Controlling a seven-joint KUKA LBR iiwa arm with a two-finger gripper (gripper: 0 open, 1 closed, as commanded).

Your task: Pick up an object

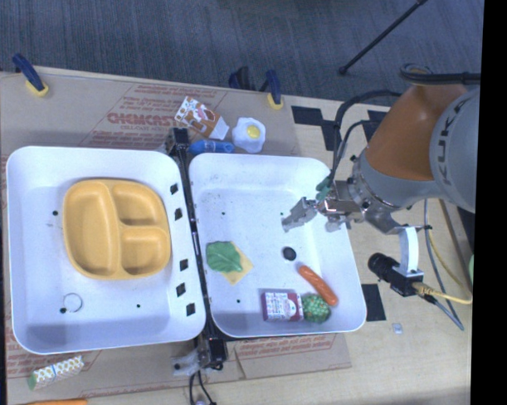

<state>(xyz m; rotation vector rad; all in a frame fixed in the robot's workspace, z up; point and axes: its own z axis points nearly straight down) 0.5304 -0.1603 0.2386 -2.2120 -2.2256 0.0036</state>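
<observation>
Camera view: gripper (305,214) over right bin (238,168), fingers spread, gripping nothing. Carrot (317,284) near bin's front-right corner, long axis diagonal, pointing back-left.

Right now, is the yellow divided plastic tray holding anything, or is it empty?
Empty: the yellow divided plastic tray in the left white bin shows bare compartments, nothing lying in them.

Two white bins (20,231) of smooth, slightly glossy plastic on a desk (414,361) of pale matt wood, over a sheet of printed brown cardboard (115,110). Yellow divided tray (116,228): matt plastic. Carrot (317,284) and green leaf (224,256): smooth plastic. Arm's orange band (409,132): glossy; tool (313,209), at 3 o'clock: dull grey metal. Floor (160,28): rough grey carpet.
</observation>
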